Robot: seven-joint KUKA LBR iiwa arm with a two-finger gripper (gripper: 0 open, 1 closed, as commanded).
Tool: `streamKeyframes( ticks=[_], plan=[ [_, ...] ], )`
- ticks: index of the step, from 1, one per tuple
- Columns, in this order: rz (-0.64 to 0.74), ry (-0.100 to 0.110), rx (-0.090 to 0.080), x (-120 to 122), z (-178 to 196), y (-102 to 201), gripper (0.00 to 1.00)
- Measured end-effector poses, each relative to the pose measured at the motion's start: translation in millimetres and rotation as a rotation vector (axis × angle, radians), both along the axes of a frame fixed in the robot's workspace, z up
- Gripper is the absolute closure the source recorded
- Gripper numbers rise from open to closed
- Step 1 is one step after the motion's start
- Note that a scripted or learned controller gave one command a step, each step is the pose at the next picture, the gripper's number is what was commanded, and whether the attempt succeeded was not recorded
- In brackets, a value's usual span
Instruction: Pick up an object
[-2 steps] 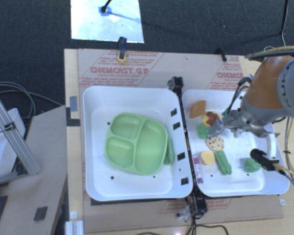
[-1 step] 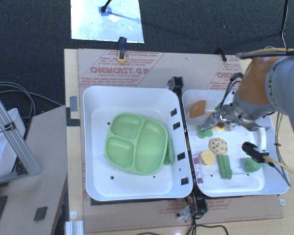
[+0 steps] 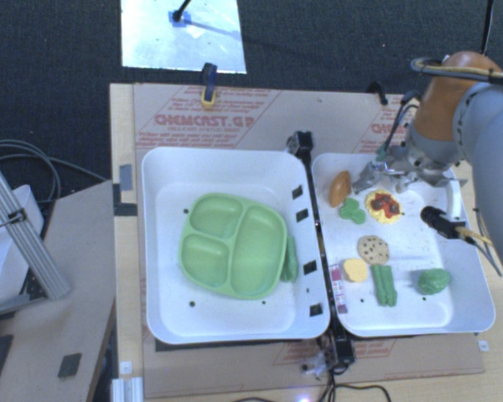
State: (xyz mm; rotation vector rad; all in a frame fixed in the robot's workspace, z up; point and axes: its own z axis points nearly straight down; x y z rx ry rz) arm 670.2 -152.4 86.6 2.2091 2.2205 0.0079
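A robotics lab: a grey robot arm [image 3: 486, 132], two white bins [image 3: 169, 178] on a cardboard-covered bench [image 3: 260, 111], loose cables [image 3: 33, 153].

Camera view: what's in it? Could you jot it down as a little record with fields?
Left bin: green plate with compartments
Right bin: roll, pizza, cookie, yellow chunk, green pods, leafy toy
Arm: grey, reaching in from the right
Gripper: over the right bin's far end, near the pizza
Holding: cannot tell
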Motion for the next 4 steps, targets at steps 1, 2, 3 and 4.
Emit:
streamKeyframes(
  ticks=[1,2,3,4],
  plan=[
    [-0.007,-0.009,-0.006,0.9,142.0,-58.9,0.00],
    [-0.001,0.007,0.002,-1.1,123.2,-36.0,0.00],
    [-0.013,0.030,0.009,-155.9,9.0,-56.0,0.00],
    [0.007,-0.001,0.002,-42.9,6.6,-0.2,0.00]
  ],
)
